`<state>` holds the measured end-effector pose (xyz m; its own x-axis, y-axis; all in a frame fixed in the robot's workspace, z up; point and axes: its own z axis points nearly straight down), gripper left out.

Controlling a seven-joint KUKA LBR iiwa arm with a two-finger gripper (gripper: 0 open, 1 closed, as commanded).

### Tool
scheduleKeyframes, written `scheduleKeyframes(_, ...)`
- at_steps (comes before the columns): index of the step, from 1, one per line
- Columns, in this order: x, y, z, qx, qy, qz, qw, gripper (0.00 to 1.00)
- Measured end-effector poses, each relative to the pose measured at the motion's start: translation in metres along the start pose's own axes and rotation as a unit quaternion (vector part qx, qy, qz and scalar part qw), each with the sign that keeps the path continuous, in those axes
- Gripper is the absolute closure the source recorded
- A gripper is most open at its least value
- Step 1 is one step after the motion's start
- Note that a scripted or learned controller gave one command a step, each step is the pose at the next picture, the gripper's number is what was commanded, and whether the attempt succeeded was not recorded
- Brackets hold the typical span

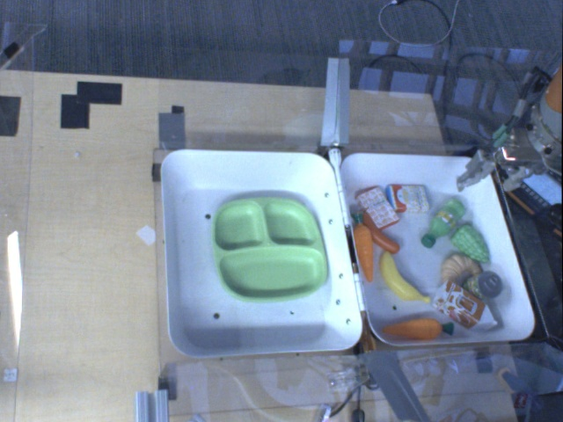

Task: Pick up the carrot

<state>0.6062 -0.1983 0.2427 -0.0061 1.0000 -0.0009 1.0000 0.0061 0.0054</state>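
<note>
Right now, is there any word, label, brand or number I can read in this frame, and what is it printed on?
None can be read.
Red-and-white packet: print, too blurred.
Carton with orange and blue print: too blurred.
Brown-and-white box: pattern, no legible letters.
Green bottle: no legible label.

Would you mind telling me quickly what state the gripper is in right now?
Gripper: above the right bin's top-right corner, away from the carrot, with nothing seen between its fingers; whether it is open or shut cannot be told.
</note>
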Motion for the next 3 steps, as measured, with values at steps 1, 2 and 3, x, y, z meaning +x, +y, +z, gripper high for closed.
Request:
scheduleKeyframes(1, -0.007, 0.005, 0.025, -0.001, 0.000, -0.236, 0.9717, 0.00)
scheduleKeyframes(2, -0.007, 0.005, 0.050, -0.002, -0.001, -0.428, 0.9037, 0.00)
scheduleKeyframes(3, 0.010, -0.007, 0.054, -0.002, -0.001, -0.617, 0.7866, 0.00)
